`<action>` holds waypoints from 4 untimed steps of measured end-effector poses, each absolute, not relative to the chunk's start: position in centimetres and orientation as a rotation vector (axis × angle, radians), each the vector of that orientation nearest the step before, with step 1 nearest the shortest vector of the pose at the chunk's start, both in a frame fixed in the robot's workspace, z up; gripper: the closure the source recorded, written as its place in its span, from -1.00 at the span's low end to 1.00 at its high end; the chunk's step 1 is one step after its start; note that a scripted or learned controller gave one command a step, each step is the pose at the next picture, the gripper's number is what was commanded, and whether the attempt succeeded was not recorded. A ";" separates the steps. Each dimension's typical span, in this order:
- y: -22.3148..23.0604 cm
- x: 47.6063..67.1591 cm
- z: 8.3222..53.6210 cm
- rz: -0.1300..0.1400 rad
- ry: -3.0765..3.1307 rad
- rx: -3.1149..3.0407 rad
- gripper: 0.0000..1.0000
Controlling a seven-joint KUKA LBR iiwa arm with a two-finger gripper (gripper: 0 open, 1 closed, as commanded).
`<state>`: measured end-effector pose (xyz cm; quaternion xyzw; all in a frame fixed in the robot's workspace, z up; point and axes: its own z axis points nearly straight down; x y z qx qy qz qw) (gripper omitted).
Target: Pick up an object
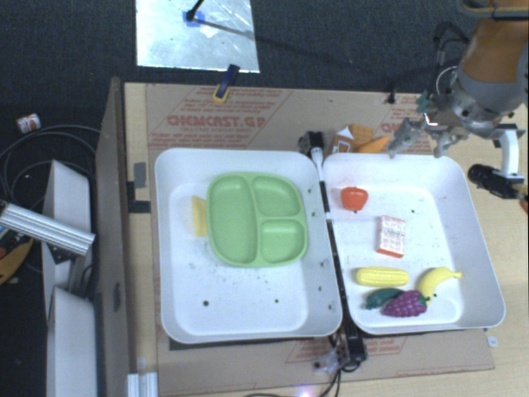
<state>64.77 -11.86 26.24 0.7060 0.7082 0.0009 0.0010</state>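
— Where are the jaws [420, 136] seen?
— Above the right bin's [471, 222] far rim, spread open, nothing held between them.
— And the things to be picked?
— A tomato [355, 198], box [391, 236], corn [382, 277], banana [436, 280] and grapes [404, 303] are laid in that bin.

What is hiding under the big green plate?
A yellow piece pokes out from beneath the left edge of the green divided plastic plate in the left white bin. Its remainder, and anything else underneath, is covered.

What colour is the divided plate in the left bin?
Light green; the divided plate shows clearly in the camera view.
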 end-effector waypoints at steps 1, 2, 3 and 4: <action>-11.9 59.4 16.6 -0.007 2.226 2.227 -1.00; -8.7 63.7 9.4 0.003 2.229 2.212 -1.00; -10.3 66.2 8.5 0.004 2.224 2.214 -1.00; -9.9 67.0 8.6 0.006 2.225 2.213 -1.00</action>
